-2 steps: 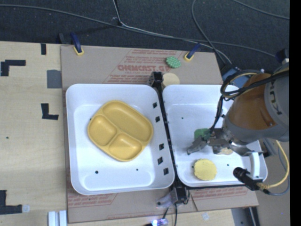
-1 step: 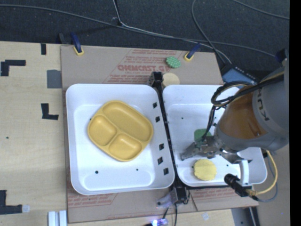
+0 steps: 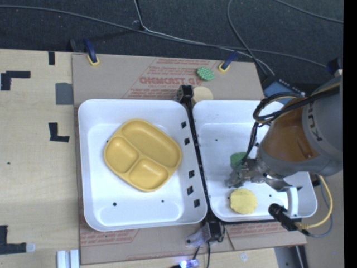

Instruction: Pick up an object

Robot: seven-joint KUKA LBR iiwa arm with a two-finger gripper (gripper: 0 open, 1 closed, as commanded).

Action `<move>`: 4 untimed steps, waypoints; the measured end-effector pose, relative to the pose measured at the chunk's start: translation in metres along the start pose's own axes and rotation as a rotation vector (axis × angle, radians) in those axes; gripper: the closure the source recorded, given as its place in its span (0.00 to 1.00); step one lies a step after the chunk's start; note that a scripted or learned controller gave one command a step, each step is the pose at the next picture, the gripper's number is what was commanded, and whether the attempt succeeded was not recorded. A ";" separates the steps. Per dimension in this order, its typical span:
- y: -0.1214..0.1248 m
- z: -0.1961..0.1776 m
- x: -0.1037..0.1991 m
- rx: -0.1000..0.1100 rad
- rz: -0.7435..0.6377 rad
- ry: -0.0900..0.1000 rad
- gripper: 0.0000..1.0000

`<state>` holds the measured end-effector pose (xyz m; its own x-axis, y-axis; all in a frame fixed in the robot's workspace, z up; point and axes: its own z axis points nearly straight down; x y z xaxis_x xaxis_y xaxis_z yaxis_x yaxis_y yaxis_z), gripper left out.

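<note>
Inspector: Brown cardboard sheeting [image 3: 162,77] is noted beneath two shallow white plastic bins; the left bin [image 3: 92,149] bears a yellow three-compartment plastic tray [image 3: 143,154].

Assessor: The right bin [image 3: 217,124] is entered by the grey arm [image 3: 304,138]. Gripper [image 3: 241,175] spread cannot be told.

Inspector: A round pale-yellow object [image 3: 244,201] lies just below it, a small green item [image 3: 239,159] beside. A centred, vertical descent is advised. Red lettering is printed, seemingly "CHEMCAST".
</note>
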<state>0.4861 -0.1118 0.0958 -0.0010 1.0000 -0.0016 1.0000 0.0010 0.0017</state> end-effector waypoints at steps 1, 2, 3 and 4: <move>0.002 -0.061 0.006 -0.001 -0.001 0.001 1.00; 0.011 -0.120 0.005 -0.003 -0.001 0.000 1.00; 0.019 -0.169 -0.002 -0.002 0.000 0.000 1.00; 0.016 -0.150 0.052 0.004 -0.004 0.002 1.00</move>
<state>0.5015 -0.0596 0.2460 -0.0054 1.0000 0.0006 1.0000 0.0054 -0.0023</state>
